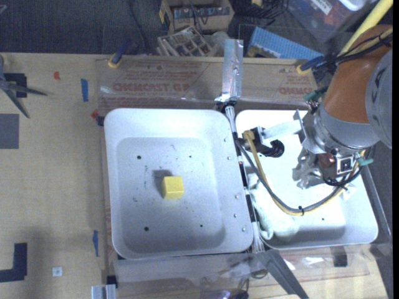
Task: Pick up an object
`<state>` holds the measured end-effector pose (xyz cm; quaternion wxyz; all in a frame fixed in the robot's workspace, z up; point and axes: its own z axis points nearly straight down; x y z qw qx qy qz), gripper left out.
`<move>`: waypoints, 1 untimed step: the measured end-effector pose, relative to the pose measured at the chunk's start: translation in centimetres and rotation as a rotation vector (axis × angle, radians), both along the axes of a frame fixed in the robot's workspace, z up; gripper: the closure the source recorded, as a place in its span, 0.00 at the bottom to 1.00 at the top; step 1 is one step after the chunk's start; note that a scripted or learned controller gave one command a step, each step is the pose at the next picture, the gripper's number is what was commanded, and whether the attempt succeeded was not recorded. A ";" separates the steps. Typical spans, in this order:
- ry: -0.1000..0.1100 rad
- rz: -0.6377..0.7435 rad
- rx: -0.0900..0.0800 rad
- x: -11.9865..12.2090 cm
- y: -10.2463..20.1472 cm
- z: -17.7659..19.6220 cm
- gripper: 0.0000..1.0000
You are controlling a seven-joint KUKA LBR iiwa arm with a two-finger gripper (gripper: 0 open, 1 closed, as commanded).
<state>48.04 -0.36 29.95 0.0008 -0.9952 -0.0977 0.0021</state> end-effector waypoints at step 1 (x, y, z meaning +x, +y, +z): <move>0.000 -0.003 0.000 0.1 -0.1 0.9 1.00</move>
